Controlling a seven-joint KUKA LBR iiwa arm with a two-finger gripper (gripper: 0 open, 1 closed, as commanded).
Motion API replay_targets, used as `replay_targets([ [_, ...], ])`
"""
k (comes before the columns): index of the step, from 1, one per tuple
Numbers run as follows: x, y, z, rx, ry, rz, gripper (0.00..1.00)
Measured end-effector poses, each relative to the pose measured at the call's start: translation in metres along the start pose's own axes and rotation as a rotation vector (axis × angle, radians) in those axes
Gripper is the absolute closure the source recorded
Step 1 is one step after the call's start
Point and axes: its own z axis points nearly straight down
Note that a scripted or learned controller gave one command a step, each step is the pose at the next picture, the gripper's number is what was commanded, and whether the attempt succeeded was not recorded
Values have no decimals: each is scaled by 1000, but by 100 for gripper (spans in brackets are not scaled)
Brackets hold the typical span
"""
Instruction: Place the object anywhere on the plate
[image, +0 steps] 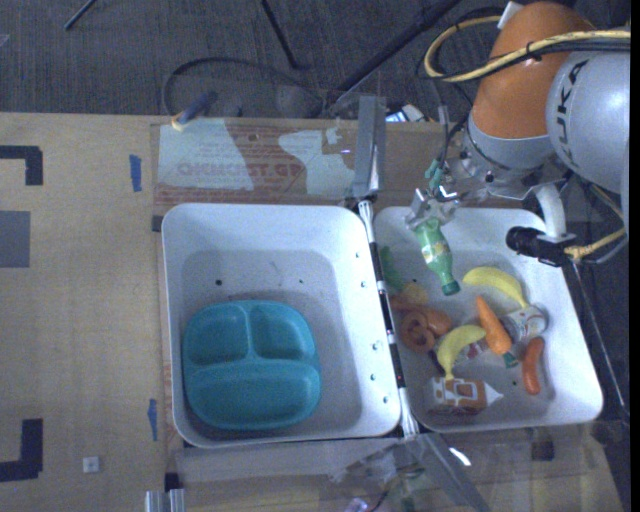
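We see two white bins side by side on the bench (90, 300). The left bin (180, 240) holds the teal plate (251, 365), three compartments, sitting toward the bin's near left corner; nothing is on it.

The right bin (585, 390) holds the clutter: green bottle (439, 258) near the far left corner, tilted, cap end toward the bin's middle. Two bananas, one (497, 283) mid-bin toward the right wall, one (455, 345) nearer the centre. A carrot (492, 325) lies between them, a sausage (532, 364) by the right wall, a brown pretzel-like piece (424, 326) along the left wall, and a small carton (458, 394) at the near edge.

The gripper (432, 205) is over the bottle's upper end at the right bin's far left corner. We can't tell how far apart it is set or whether it has hold of the bottle.
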Motion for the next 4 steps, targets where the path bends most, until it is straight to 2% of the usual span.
replay_targets([
  [1,72,-13,30,-4,0,-137,100],
  [2,150,-58,33,4,1,-131,100],
  [3,225,-32,25,-1,0,-400,100],
  [4,224,-32,25,-1,0,-399,0],
])
